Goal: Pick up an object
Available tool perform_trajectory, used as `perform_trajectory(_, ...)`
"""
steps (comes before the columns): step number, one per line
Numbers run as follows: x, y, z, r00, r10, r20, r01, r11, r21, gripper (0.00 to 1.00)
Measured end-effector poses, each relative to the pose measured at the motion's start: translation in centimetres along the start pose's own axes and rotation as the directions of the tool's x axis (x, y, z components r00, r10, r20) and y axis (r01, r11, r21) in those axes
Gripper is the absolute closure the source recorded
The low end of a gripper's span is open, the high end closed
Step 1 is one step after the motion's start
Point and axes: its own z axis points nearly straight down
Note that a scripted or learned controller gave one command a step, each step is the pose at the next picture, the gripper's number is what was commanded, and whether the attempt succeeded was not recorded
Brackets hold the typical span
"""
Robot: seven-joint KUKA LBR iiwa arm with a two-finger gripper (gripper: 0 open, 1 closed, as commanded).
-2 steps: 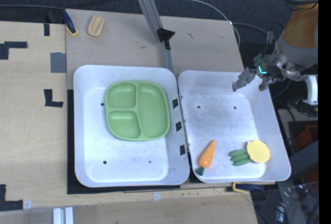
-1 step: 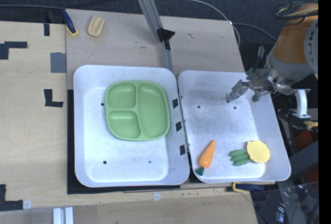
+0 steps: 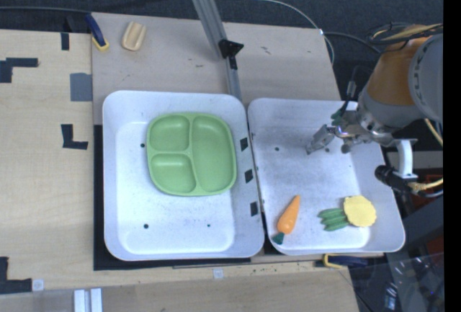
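we see the pincer (image 3: 330, 141) hanging over the upper part of the right bin (image 3: 302, 123), its two fingers spread apart with nothing between them and nothing touching them. the toy carrot (image 3: 289, 215) lies on the bin floor well below and left of the pincer, near the bin's front edge, tilted with its green end toward the front. a yellow-and-green toy (image 3: 351, 213), perhaps corn, though we cannot say for sure, rests near the front right corner, below the pincer and apart from it. in the left bin (image 3: 122, 159) on the tabletop (image 3: 166, 65) sits a green divided plate (image 3: 191, 153).
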Motion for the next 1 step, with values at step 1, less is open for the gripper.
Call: perform_trajectory(1,0.04,0.04,4.54,1.0,0.0,0.002,0.0,1.0,-0.006,0.0)
